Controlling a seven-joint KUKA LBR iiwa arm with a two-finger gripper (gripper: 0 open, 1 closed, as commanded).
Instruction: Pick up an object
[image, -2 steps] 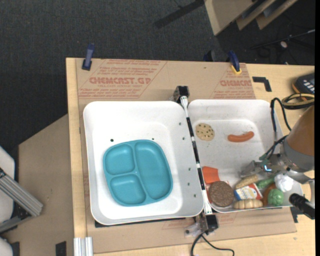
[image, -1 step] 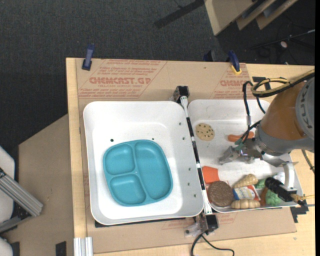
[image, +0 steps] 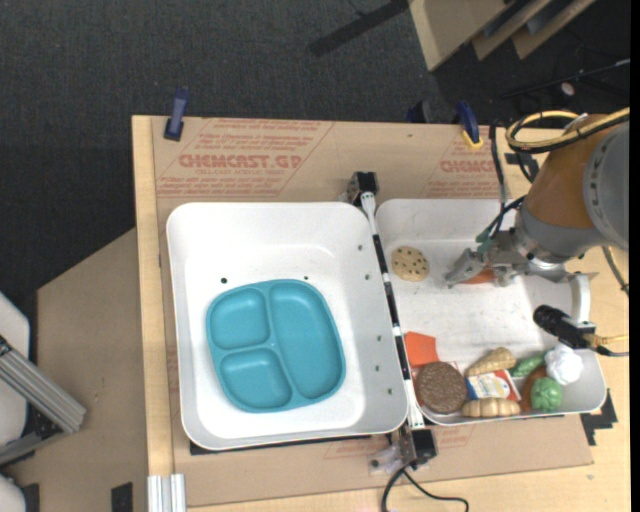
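**Surface/room.** Pale wood bench (image: 95, 300), top sheeted in brown paper (image: 250, 165) w/ red "CHEMCAST GP" print. Dark carpet (image: 150, 50) all round. Pale wood furniture (image: 470, 30) at top right. Aluminium rail (image: 35, 385) at lower left.

**Counts.**
- Blue clamps, qty 2, on bench far edge: left clamp (image: 177, 112), right clamp (image: 467, 122).
- White shallow bins, qty 2, side by side: left bin (image: 200, 240), right bin (image: 440, 215).
- Teal plate (image: 276, 343), qty 1, 3 compartments. Lies flat in left bin, toward the near half.
- Cookie (image: 409, 262), qty 1, round, tan w/ dark chips. In right bin, far-left part, well apart from the heap.
- Orange card (image: 421, 347), qty 1, flat against right bin's left wall.
- Brown disc (image: 440, 387), qty 1, just beside the card on its near side.
- Heap in right bin's near-right corner, packed tight, approx. 5 pcs, exact no. cannot tell:
  - bread-like piece (image: 493, 359)
  - red-white packet (image: 500, 384)
  - peanut-shaped piece (image: 490, 407)
  - green piece (image: 546, 393)
  - white piece (image: 566, 366)

**Arm.** Arm (image: 600, 205), grey w/ orange band, comes in from the right over right bin's far-right corner, wrist angled down. Gripper (image: 482, 270) sits low in right bin's far half, right of the cookie and apart from it. Orange-red piece (image: 497, 277) lies directly under the gripper, partly hidden. Claw state cannot tell. Whether the piece is gripped cannot tell.
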